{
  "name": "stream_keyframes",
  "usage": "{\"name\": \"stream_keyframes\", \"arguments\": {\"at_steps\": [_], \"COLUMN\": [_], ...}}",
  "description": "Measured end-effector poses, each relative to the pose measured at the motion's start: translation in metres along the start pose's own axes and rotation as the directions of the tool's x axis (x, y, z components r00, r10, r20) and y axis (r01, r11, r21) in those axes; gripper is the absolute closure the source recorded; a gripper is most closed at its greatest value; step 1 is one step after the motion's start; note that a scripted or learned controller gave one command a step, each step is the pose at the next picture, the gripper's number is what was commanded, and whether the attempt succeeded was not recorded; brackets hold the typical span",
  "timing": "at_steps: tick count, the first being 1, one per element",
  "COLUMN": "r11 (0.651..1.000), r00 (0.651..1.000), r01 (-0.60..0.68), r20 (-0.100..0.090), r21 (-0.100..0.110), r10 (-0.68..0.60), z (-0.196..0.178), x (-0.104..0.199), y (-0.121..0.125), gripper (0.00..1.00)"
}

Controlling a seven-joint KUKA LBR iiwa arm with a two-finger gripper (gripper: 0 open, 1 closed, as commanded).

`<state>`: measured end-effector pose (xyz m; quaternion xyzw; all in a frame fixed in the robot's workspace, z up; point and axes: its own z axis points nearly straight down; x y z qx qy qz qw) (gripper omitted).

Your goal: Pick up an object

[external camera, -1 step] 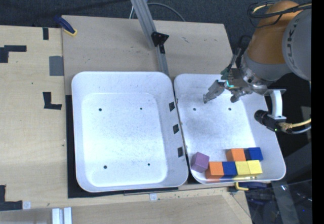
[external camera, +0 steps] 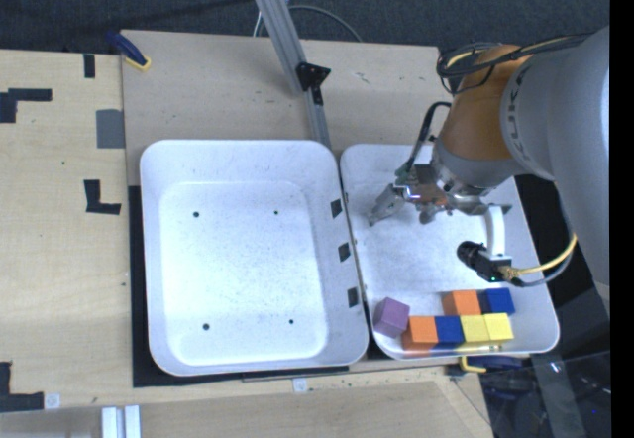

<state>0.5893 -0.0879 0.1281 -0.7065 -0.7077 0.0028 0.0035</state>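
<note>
Hovering over right bin, hand w/ fingers spread apart, nothing between; blocks lie at bin's near edge: purple block, orange, blue, yellow

Fixed above the surface, looking down at a slant. Set far enough back to take in both white bins whole: the left bin near centre, the right bin toward the right side. Arm entering from the right edge. Bare wood to the left, dark floor along the top.
</note>
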Motion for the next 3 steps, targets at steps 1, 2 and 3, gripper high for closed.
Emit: {"name": "stream_keyframes", "arguments": {"at_steps": [1, 2, 3], "r11": [1.0, 1.0, 1.0], "r00": [1.0, 1.0, 1.0], "r01": [0.006, 0.0, 0.007], "r20": [-0.003, 0.002, -0.001], "r21": [-0.009, -0.01, -0.006], "r10": [-0.006, 0.0, -0.007], "z": [-0.066, -0.063, -0.063], "x": [0.081, 0.063, 0.135], "y": [-0.068, -0.016, -0.027], "gripper": [0.0, 0.0, 0.0]}}
